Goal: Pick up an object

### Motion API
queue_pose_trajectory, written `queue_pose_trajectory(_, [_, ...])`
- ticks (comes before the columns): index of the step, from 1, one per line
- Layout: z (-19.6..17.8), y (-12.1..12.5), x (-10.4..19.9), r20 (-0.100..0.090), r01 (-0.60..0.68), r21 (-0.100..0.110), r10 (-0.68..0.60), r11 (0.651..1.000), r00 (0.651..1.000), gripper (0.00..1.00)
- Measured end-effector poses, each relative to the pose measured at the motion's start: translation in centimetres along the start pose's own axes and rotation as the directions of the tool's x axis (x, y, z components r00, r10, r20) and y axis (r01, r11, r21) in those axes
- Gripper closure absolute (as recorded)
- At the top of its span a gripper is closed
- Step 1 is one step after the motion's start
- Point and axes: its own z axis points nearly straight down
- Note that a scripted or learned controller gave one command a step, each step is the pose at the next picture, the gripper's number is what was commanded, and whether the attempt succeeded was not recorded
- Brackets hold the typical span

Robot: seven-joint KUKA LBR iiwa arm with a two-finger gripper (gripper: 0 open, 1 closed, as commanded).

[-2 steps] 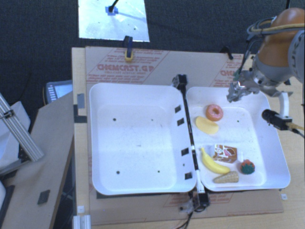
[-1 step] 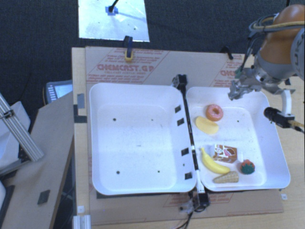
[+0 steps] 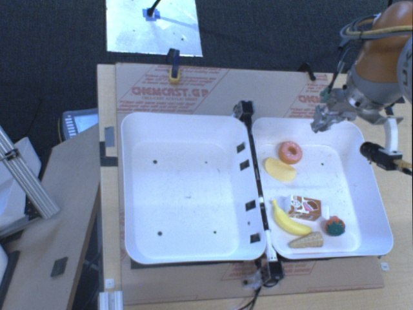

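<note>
The gripper hung above the far edge of the right bin, clear of everything in it; whether it was spread or closed could not be told. In that bin lay a doughnut, a pale yellow piece just beside it, perhaps a lemon slice, then a banana, a small printed carton touching it, a wedge-shaped tan piece and a red and green berry-like toy. The left bin sat alongside, black clips along the shared rim.
</note>
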Motion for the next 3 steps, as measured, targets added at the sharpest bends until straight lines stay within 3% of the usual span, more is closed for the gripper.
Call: queue_pose_trajectory(3, [-3.2,0.3,-0.1,0.003,0.011,-0.009,-0.011,1.0,1.0,1.0])
